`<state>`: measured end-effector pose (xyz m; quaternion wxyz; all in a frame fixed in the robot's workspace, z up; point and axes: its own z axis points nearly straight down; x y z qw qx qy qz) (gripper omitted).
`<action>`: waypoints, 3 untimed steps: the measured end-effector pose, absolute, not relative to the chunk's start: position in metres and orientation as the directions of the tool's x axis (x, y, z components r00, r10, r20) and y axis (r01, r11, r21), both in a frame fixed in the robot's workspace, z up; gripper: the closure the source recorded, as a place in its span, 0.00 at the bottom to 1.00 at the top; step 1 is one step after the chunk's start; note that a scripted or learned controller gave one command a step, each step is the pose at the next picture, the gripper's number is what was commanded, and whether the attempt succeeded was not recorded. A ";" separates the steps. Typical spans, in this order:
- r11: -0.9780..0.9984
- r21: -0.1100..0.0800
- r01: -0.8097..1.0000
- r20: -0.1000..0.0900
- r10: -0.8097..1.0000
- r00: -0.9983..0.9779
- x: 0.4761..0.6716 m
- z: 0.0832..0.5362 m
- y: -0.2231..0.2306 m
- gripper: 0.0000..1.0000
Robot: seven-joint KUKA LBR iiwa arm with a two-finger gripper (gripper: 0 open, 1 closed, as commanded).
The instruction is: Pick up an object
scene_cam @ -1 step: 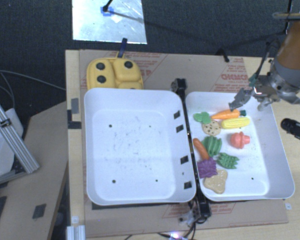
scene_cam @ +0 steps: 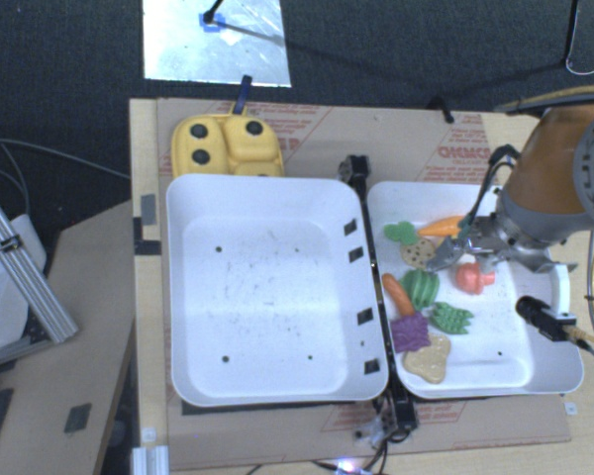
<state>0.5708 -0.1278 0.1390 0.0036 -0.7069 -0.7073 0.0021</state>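
The objects to pick lie in the right bin [scene_cam: 549, 369], clustered toward its left half. Nearest the gripper [scene_cam: 445, 252] is a speckled tan cookie-like piece [scene_cam: 417, 255], just at its tip on the nine o'clock side. At twelve o'clock from that piece sit a green leafy toy [scene_cam: 401, 233] and an orange carrot [scene_cam: 442, 228]. A red-orange lumpy toy [scene_cam: 470, 278] lies at four o'clock from the gripper, close under the wrist. Below the cookie, at six o'clock, are a round striped green piece [scene_cam: 422, 288] and a slim orange stick [scene_cam: 397, 294] touching its left side. Further toward six o'clock come a spiky green toy [scene_cam: 450, 318], a purple piece [scene_cam: 410, 332] and a pale tan biscuit shape [scene_cam: 427, 360].

The gripper hangs low over the bin's upper middle; its metal parts blur together, so I cannot tell how the jaws stand, and nothing is plainly seen between them. The arm [scene_cam: 559, 171] enters from three o'clock.

The left bin [scene_cam: 193, 206] sits beside the right one, touching along a black hinge strip [scene_cam: 372, 285]. At twelve o'clock from the left bin rests a yellow tray [scene_cam: 227, 146].
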 end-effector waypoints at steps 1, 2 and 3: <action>0.002 0.019 1.000 -0.008 1.000 -0.002 0.489 0.087 -0.084 0.00; 0.009 0.012 1.000 -0.001 1.000 -0.009 0.493 0.190 0.003 0.00; 0.008 0.009 1.000 0.000 1.000 -0.008 0.572 0.185 0.018 0.00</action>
